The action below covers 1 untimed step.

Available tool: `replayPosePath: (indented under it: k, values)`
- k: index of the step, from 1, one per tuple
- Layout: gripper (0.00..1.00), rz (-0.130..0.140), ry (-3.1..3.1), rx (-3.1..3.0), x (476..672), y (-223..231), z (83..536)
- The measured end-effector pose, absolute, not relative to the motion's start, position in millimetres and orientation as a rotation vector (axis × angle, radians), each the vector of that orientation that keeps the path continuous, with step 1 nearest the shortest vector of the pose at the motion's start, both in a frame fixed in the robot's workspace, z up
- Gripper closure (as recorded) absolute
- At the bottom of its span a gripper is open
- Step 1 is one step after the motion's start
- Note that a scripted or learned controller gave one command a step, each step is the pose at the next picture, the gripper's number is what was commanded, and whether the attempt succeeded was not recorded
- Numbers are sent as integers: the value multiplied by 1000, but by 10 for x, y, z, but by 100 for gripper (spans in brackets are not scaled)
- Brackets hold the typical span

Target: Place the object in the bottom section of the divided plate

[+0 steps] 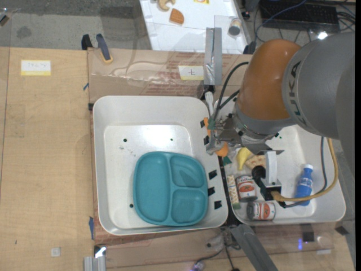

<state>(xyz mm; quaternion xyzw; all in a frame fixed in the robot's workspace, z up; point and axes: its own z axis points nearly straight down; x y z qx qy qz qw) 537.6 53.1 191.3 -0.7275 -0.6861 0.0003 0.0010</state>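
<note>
Teal divided plate [169, 188] lying flat in the left white bin [107, 151], lower centre of frame; smooth moulded plastic, rounded corners, three compartments, all bare. Right white bin [333, 208] holding a jumble: yellow banana-shaped piece [243, 157], small orange object [223, 149] just beside it, two labelled cans [248, 188], blue bottle [304, 182] standing near the right wall. Grey arm [316, 78] with glossy orange band reaching in from the right, wrist bending downward over the seam between bins. Tool [217, 143] hanging just above the orange object; cannot tell its state. Tabletop [39, 151] is pale wood.
</note>
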Motion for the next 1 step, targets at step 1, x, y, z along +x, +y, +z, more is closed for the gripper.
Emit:
replayPosePath:
  k: [1]
  values:
    - [100, -2, -2081, -2353, 5109, 1352, 2051]
